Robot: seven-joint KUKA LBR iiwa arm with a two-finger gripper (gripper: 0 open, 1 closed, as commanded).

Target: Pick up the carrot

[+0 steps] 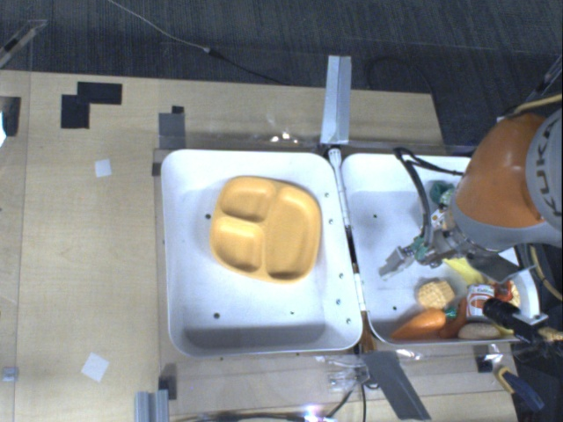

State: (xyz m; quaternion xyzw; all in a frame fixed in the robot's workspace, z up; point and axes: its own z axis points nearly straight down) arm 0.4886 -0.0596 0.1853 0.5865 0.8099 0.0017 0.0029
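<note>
Presently my gripper (403,258) hangs spread and empty over the right bin's (378,192) middle, since the carrot (420,323) lies wedged among other food against its front edge.

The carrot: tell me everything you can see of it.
The carrot is orange, smooth and tapered, likely a plastic toy. It lies on its side at the front wall of the right bin, with its thin tip pointing toward the divider between the bins. Its thick end meets a cluster of other food items, where its top is hidden. The hand hangs above and behind it, apart from it.
</note>
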